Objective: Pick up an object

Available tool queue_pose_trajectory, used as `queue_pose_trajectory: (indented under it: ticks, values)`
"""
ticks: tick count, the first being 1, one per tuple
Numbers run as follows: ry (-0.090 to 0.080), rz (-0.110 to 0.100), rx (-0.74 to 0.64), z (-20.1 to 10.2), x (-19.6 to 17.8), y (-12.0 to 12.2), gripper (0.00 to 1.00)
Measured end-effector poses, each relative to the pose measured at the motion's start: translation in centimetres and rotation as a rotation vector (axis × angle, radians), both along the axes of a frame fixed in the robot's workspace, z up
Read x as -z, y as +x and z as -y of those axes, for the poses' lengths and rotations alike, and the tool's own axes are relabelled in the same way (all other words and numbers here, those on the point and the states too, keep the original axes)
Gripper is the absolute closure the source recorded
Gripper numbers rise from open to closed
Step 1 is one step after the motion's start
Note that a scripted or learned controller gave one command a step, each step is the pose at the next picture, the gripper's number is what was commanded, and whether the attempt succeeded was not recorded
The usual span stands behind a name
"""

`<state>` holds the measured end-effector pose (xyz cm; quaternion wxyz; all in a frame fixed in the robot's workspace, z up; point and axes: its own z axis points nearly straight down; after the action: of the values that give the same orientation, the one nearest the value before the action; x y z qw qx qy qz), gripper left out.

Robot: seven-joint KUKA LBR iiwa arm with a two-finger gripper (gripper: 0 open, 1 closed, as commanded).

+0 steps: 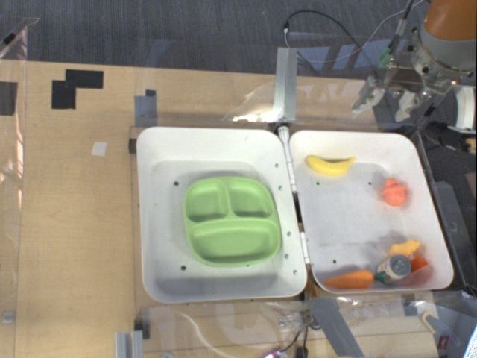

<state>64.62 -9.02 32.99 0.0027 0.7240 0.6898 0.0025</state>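
Hanging above the far right corner of the right bin [417, 151], the gripper [387, 99] has its two pale fingers spread, with nothing between them. It sits beyond the bin's far rim, well apart from anything it could take.

The candidates all lie in that right bin. A banana [329, 165] rests alone near the far left corner, with bare white floor all round it. A pink ball [395, 192] sits by itself near the right wall. At the near edge things crowd — a carrot [349, 279] lies along the rim, and just beside it a small jar [399, 267] is touching a yellow toy [406, 247] and something orange I can't make out.

To my eye the banana is the sound choice: free on every side, and slim enough to close on across its narrow width. The fingers should straddle its middle, turned crosswise to its length, and come straight down. The ball may roll off a glancing touch — the cluster invites a muddled grab. The green plate [231, 230] in the left bin [160, 200] looks too flat and wide to bother with.
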Motion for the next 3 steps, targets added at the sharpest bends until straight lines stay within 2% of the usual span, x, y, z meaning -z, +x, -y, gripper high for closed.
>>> queue_pose_trajectory:
  ticks: [1, 2, 3]
  values:
    - [0.001, -0.004, -0.056, -4.0, 7.0, -2.9, 0.00]
    - [-0.001, -0.002, -0.205, -1.4, 13.1, -3.1, 0.00]
    - [-0.002, 0.003, -0.238, -0.4, 23.2, 0.5, 0.00]
